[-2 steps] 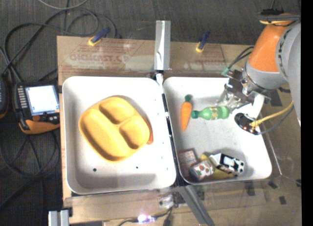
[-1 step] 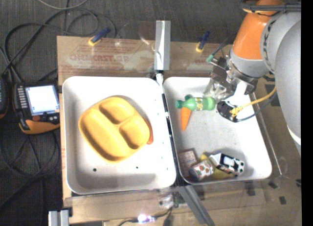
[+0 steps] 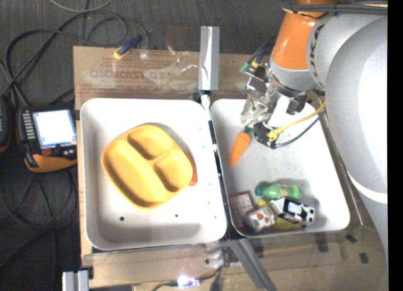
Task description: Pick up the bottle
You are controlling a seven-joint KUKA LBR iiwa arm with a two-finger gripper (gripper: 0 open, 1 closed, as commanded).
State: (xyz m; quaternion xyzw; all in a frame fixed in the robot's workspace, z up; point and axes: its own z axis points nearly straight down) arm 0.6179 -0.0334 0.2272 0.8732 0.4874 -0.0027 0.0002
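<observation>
The table (image 3: 126,72) is brown and flat, with faint red letters on it and a blue and yellow thing (image 3: 128,45) lying near its far edge. Around it the floor (image 3: 38,44) is dark grey, and black wires (image 3: 75,25) run across it. A small screen in an orange case (image 3: 50,133) sits on the floor to the left of the table.

Two white bins stand side by side on the table. The left bin (image 3: 101,220) holds a yellow tray with three dips (image 3: 148,164). The right bin (image 3: 334,195) holds an orange carrot (image 3: 239,148) near its far left part and a small heap of toys at its near edge.

The bottle (image 3: 279,191) looks like the green one lying on its side on top of that heap, though it is hard to be sure. Just below it are a small red and white box (image 3: 259,218) and a black and white toy (image 3: 296,210).

The claw (image 3: 257,112) hangs over the far end of the right bin, beside the carrot's top. The bottle is well apart from it, toward the near side. I cannot tell how the claw is set.
</observation>
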